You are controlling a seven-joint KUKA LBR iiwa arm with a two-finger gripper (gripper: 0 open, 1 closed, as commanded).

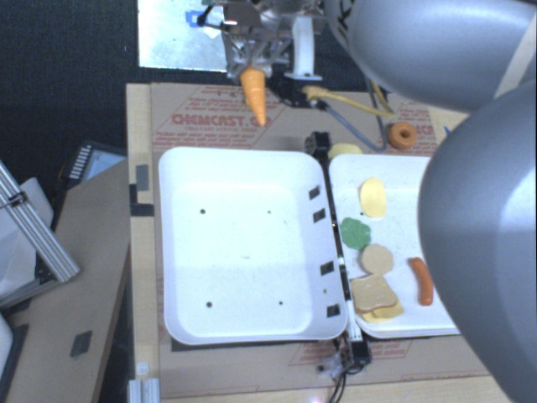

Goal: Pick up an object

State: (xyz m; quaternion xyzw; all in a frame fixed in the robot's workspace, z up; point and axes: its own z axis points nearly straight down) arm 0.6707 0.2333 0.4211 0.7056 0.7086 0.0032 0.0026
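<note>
An orange toy carrot (254, 97) hangs tip-down, high above the cardboard behind the left bin (172, 225). My gripper (250, 70) is shut on its thick upper end. The grey arm (436, 32) reaches in from the right and covers the right part of the right bin (348, 170). In that bin lie a yellow piece (372, 198), a green piece (356, 233), a beige round piece (377, 259), a bread slice (373, 292) and a red sausage (422, 280).
A small brown doughnut (403, 135) sits on the cardboard behind the right bin, next to a pale yellow piece (344, 151) at the bin's back corner. Black clips (321, 217) run along the seam between the bins. A metal rail (33, 233) lies at the left.
</note>
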